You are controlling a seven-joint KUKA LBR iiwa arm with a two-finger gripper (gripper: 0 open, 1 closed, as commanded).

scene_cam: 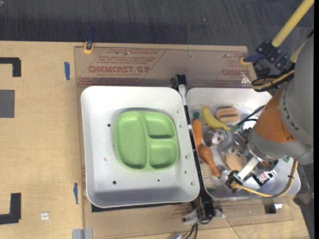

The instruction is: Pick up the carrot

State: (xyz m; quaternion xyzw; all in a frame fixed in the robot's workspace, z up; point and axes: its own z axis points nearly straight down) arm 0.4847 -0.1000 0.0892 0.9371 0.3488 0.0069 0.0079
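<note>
White bins are carried side by side on the tabletop (40,133), the left bin (97,108) occupied by a green divided plate (147,139), the right bin (205,97) overhung by the grey-and-orange arm (279,126), whose claw (238,142), its state not discernible, is seen just right of the carrot (198,131) lying along that bin's left wall beside a banana (214,120).
</note>
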